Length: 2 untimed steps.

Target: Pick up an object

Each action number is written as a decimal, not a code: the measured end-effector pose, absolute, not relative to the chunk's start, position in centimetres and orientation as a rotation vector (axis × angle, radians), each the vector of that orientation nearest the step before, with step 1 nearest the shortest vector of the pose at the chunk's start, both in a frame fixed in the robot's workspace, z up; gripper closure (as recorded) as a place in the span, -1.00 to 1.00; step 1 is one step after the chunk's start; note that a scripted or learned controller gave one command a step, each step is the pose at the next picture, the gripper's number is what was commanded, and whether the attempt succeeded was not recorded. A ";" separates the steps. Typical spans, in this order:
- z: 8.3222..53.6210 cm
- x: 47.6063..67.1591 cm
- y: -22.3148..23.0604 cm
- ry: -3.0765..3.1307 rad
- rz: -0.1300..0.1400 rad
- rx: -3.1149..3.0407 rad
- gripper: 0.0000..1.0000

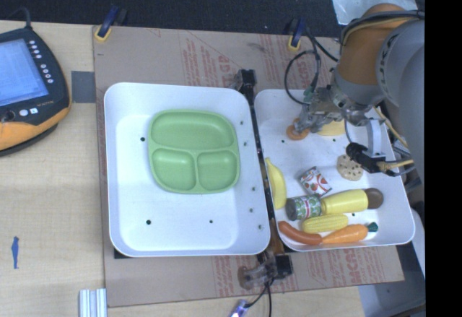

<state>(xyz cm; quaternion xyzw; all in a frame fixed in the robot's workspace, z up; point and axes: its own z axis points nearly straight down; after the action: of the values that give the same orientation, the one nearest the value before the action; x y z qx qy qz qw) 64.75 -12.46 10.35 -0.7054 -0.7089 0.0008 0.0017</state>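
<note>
Bright, even overhead light, soft shadows, slightly soft focus throughout.

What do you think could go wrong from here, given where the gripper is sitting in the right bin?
1. The gripper sits over a small orange piece near the right bin's back rim; something that flat could slip away.
2. A pale yellow piece lies right beside it and may get nudged.
3. Loose cables loop near the wrist and could snag.

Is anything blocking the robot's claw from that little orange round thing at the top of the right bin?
Nothing visible does. The gripper is right over the orange round piece; the other toys lie lower in the right bin.
</note>
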 end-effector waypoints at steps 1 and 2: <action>20.7 62.3 -5.1 -2.226 0.000 -2.215 1.00; 22.0 60.7 -1.0 -2.224 0.005 -2.213 1.00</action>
<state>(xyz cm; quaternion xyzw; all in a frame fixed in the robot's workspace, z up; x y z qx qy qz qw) 60.74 -0.99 22.05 -0.7053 -0.7089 0.0017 0.0019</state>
